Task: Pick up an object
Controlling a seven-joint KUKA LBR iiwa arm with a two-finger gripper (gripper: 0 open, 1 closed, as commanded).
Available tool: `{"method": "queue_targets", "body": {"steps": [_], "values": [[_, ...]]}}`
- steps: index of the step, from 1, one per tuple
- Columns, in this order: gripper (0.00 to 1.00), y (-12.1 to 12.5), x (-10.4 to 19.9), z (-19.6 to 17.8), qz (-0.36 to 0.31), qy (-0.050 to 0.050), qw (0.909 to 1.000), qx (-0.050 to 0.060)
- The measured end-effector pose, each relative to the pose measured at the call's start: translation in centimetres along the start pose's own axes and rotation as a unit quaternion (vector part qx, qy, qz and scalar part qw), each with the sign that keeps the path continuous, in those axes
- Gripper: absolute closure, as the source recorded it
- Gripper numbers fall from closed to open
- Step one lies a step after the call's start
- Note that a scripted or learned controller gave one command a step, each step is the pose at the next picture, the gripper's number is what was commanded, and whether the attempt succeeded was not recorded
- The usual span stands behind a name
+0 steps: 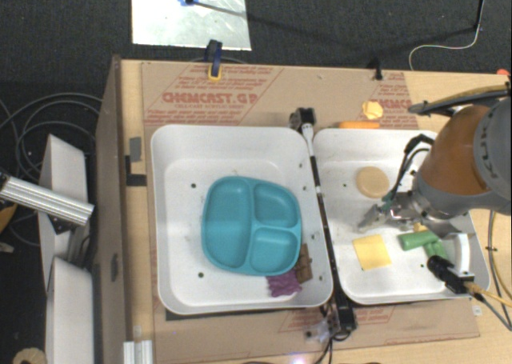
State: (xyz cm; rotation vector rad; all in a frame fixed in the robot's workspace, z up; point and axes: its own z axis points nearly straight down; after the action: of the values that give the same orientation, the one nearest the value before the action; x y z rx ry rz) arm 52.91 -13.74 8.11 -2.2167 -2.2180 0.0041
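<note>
My gripper (378, 214) hangs low over the middle of the right bin (346, 274), on the grey arm with its orange band (448, 154) reaching in from the right. A tan round disc (372, 182) lies just beyond the gripper. A flat yellow square (372, 252) lies just in front of it. A green piece (416, 239) rests to the right of the square, under the wrist. Nothing shows held in the gripper.
The left bin (180, 170) holds a teal divided plate (252, 225), with a purple lump (282, 284) and a brown piece (304, 266) at the plate's near right corner. An orange item (358, 124) lies at the right bin's far rim.
</note>
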Motion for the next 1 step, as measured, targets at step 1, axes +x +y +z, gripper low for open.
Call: {"method": "queue_targets", "body": {"steps": [1], "values": [[0.0, 6.43, 2.3, -0.48, -0.004, -0.001, 1.0, -0.007]]}}
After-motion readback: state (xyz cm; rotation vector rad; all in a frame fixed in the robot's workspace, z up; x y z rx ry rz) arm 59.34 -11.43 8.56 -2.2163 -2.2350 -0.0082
